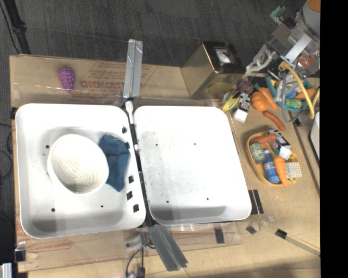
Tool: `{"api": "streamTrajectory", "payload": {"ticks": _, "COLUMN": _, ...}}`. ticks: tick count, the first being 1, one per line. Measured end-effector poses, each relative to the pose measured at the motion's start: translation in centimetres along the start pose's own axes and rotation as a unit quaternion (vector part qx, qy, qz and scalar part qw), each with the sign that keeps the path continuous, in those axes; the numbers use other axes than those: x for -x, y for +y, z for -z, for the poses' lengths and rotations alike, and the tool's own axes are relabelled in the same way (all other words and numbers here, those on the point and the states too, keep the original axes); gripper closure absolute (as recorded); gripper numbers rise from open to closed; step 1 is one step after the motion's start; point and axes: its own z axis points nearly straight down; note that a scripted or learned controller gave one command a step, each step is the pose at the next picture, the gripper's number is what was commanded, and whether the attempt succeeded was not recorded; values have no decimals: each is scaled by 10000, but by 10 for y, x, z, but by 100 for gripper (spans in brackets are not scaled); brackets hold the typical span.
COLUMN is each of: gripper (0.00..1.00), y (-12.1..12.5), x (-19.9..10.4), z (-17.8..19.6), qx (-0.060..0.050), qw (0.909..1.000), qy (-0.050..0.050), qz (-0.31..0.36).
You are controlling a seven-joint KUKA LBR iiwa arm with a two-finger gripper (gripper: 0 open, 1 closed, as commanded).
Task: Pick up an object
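In the left bin (pixel 32 217) lies a white woven dome-shaped hat (pixel 78 163). A dark blue cloth (pixel 116 160) is crumpled against its right side, touching it. The right bin (pixel 234 201) sits beside it, with only small dark specks on its floor. My gripper (pixel 262 58) is at the top right, outside both bins, hanging over a heap of small toys on the bench. The grey wrist (pixel 291 37) and the orange band (pixel 313 5) rise behind it. Nothing is visibly held.
A heap of colourful toys (pixel 277 98) and a yellow bowl of toys (pixel 273 158) lie right of the right bin. A brown box (pixel 215 68) stands behind that bin. A purple grape-like toy (pixel 67 77) lies at the back left. A grey metal bar (pixel 132 68) stands between the bins.
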Motion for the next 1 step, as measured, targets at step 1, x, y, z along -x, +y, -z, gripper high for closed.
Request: {"api": "streamTrajectory", "payload": {"ticks": 1, "gripper": 0, "y": 4, "x": 17, "z": -2, "qx": -24, "qw": 9976, "qy": -19, "qz": -686}}
